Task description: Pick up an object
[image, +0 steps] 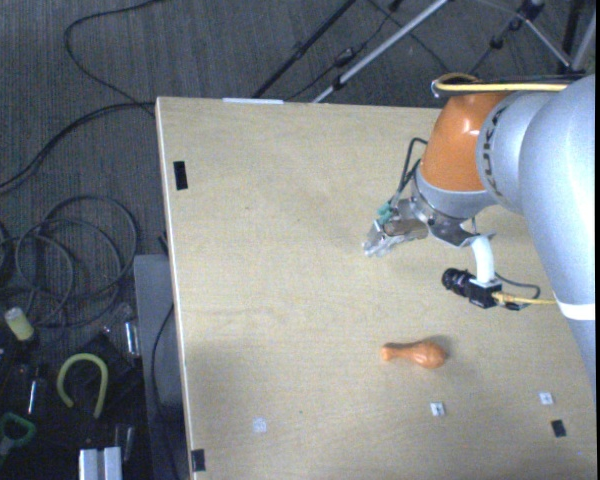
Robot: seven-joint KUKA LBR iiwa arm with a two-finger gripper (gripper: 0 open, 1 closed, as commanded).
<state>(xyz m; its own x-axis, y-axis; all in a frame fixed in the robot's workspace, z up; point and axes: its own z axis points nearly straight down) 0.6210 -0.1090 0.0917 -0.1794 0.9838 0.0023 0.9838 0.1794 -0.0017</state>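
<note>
A: Item one, near edge of the tabletop [280, 268]: one orange piece [416, 354], lying flat, well inside the right half.

B: Description?

A: Orange-tan, a rounded bulb at the right end narrowing to a thin neck pointing left. Shaped like a small gourd or a toy drumstick; the picture is too coarse to say which. Smooth, slightly shiny surface.

B: Handling?

A: Judged light, probably plastic or rubber, not fragile. The rounded bulb may roll or squirt out from a squeeze across its widest part. Best hold: across the piece where neck meets bulb, fingers coming down on either side of its long axis.

B: Item two?

A: Small marks on the tabletop near the piece, to its lower right. Not relevant to the pick.

B: Further back?

A: Pincer [385, 238], above and slightly left of the piece, apart from it, pointing down-left over bare tabletop. It holds nothing. Whether the tips stand open or closed I cannot tell; they blur into one pale shape.

B: Behind that?

A: Arm [520, 158], grey with the orange band, entering from the right. Beyond the tabletop, floor with cables.
</note>
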